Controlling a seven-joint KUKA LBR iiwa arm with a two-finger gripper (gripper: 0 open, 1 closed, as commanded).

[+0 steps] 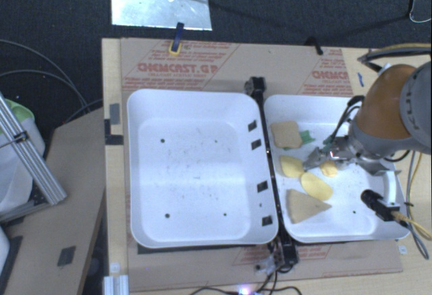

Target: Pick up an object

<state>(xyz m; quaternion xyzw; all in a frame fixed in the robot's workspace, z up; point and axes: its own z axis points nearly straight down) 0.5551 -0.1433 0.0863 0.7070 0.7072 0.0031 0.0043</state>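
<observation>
Gripper (317, 160) sits low in the right bin (351, 229), pale yellow pieces (315, 185) at its six o'clock; finger state cannot be told; arm (388, 111) enters from three o'clock.

Two bins side by side on the table (223, 57); left bin (196, 172), and the right bin (351, 226) holds a handful of pieces (302, 175) clustered near its left wall.
</observation>
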